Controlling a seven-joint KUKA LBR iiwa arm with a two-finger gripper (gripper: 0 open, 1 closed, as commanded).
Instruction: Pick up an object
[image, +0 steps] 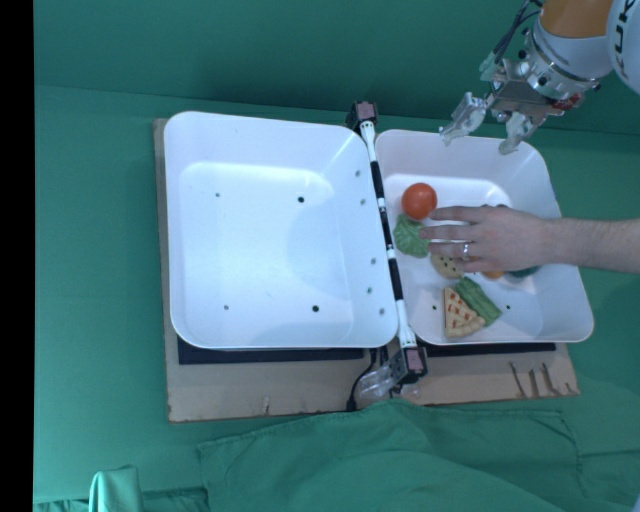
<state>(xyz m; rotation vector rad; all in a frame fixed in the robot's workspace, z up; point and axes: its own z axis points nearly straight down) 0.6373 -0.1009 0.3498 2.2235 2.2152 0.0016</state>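
The objects to be picked lie in the right-hand bin (560, 300), all of them well below the jaws and toward the lower part of the view. Closest to the jaws is a red tomato-like ball (419, 199), down and to the left of them, near the divider bar (385, 235) that runs between the two bins. Farther from the jaws, a green leafy piece (409, 237) lies just under the ball, and beyond that a yellow waffle-patterned wedge (459, 314) rests beside a green strip (481, 298). A small yellow item (444, 265) sits between the leafy piece and the wedge, partly hidden.

The gripper (487, 121) hangs above the upper rim of the right-hand bin, its two fingers spread apart with nothing between them and touching nothing.

The arm enters from the upper right corner, its orange band (575, 15) above the wrist, tilted so the fingers point down and to the left.

A person's hand (490, 238) reaches into the same bin from the right, lying flat below the jaws, fingertips near the leafy piece and covering some items beneath it. The left-hand bin (200, 300) lies far to the left of the jaws.
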